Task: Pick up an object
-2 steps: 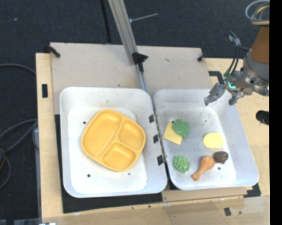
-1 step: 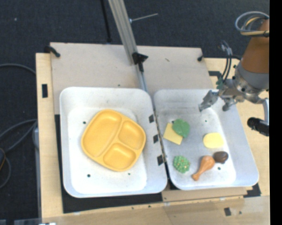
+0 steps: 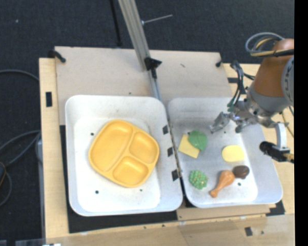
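While knobbly, green ball (image 3: 198, 179) beside smooth drumstick (image 3: 222, 182).

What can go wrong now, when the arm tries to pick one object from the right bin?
The gripper hangs above bare floor of the right bin, so closing here would likely grab nothing. The yellow wedge touches the green leaf, and the drumstick touches the brown piece; a grasp may shove the neighbour.

A: What lies in the right bin (image 3: 266, 191)?
B: A green leaf (image 3: 198, 139) touching a yellow wedge (image 3: 188, 148), a yellow oval (image 3: 233, 153), a brown lump (image 3: 241, 171), a drumstick (image 3: 222, 183), a green knobbly ball (image 3: 198, 179).
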